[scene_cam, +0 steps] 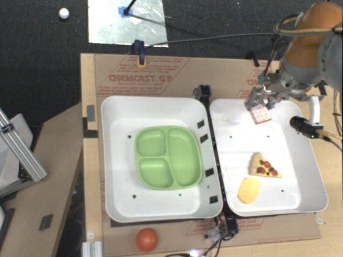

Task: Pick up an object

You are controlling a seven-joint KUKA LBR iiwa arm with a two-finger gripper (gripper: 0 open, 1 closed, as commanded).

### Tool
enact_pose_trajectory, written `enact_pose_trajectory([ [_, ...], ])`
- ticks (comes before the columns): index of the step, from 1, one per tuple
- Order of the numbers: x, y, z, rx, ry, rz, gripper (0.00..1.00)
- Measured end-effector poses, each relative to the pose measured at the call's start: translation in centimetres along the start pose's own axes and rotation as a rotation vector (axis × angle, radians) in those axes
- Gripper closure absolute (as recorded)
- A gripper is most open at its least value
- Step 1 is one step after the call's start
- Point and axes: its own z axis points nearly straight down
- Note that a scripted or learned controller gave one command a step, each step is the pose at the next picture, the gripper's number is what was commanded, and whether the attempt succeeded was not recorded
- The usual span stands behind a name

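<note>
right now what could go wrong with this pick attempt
1. The gripper hovers over the far edge of the right bin, well away from the pizza slice toy and the yellow piece; closing there would likely catch nothing.
2. The two toys lie close together, so a descent on one may nudge the other.
3. Both look flat and low, so the fingers could slip over them.

Green tray [168,158] in left bin [115,116], pizza slice [263,166] in right bin [300,159]
</note>
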Motion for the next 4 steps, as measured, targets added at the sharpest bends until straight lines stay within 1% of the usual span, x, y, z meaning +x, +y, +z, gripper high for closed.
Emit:
enact_pose_trajectory([
  [1, 0.0, 0.1, -3.1, 0.001, 0.0, 0.0, 1.0],
  [2, 5.2, 0.0, -3.9, 0.003, 0.002, -0.003, 1.0],
  [3, 10.8, -0.6, -4.6, 0.004, 0.002, -0.004, 1.0],
  [4, 17.2, -1.4, -3.7, 0.006, 0.003, -0.005, 1.0],
])
